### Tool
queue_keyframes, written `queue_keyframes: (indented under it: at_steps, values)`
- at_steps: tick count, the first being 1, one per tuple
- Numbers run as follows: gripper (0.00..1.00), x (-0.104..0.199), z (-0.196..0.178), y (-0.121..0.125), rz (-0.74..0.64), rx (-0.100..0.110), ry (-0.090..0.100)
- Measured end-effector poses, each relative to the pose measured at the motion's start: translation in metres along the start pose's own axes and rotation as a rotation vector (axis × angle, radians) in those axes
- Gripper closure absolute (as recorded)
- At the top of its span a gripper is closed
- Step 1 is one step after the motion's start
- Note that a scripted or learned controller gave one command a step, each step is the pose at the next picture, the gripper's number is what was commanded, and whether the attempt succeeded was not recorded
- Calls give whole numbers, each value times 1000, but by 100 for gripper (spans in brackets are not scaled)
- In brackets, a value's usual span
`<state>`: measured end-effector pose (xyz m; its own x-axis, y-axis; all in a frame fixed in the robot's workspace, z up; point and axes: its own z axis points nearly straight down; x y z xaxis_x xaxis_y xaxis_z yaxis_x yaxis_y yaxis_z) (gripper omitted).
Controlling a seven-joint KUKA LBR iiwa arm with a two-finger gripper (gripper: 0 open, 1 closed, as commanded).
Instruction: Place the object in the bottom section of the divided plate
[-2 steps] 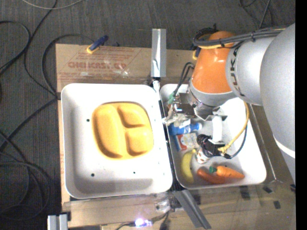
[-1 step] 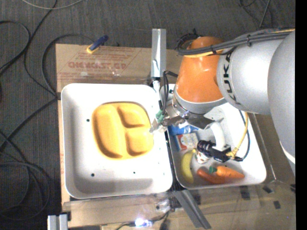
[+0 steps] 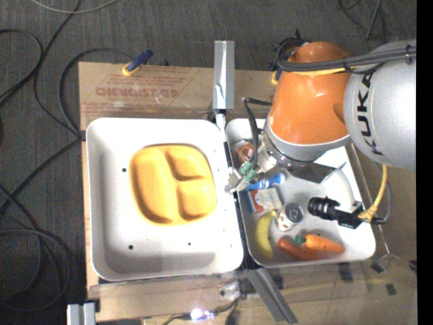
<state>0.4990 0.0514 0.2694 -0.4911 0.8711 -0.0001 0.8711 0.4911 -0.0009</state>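
KUKA arm (image 3: 318, 107), grey with orange band, reaches in from the right and hangs over the right bin's far-left part. Its bulk hides much of that bin.

Left bin (image 3: 108, 249): white, shallow. Yellow divided plate (image 3: 173, 183) sits near its middle, nothing in its sections. One long section on the plate's left side, two smaller ones on the right.

Right bin (image 3: 362, 246): cluttered. Along the near edge, a toy carrot (image 3: 312, 246) and, toward the near-left corner, a banana (image 3: 263, 235). A small printed carton (image 3: 265, 199) lies near the bin's left wall.

Gripper (image 3: 245, 175) sits low at the right bin's left wall, close to the divider between bins. Green-tipped fingers look slightly parted; nothing clearly between them. Which object is the target cannot be told; every candidate is in the right bin.

Judgement: the step is the pick. To do it well, centre over one item away from the wall, close fully, confirm hold before lifting. Clear the bin walls high, then lower over the plate's section nearest the bench's near edge before letting go.
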Motion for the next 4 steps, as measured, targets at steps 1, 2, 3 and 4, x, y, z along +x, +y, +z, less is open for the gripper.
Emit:
queue_keyframes:
  at_steps: [1,2,3,4]
  values:
    - [100,69,86,28,12,4,2]
    - [100,113,75,64,-260,2,1]
    - [100,110,69,130,-99,2,0]
    - [100,74,-141,102,-187,-1,-3]
